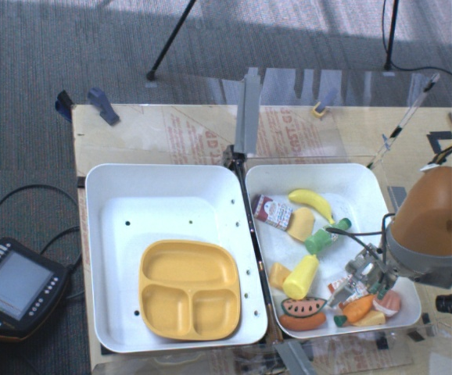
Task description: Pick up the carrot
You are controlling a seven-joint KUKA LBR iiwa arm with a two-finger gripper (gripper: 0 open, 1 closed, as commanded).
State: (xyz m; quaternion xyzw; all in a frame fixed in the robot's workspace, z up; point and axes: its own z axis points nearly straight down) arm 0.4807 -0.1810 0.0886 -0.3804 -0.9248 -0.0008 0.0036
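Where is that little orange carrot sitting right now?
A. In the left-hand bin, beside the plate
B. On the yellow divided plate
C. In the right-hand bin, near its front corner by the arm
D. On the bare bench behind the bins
C: the carrot lies in the right bin near its front right corner, among the other toy foods and just below the gripper, while the yellow plate sits in the left bin.

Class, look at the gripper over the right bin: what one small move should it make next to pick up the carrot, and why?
Probably a short descent straight onto the orange toy carrot with the green top. The two-finger gripper sits just above it near the front edge of the right white bin, with nothing visibly between its fingers. The pink round toy lies close beside the carrot, so the descent should be careful.
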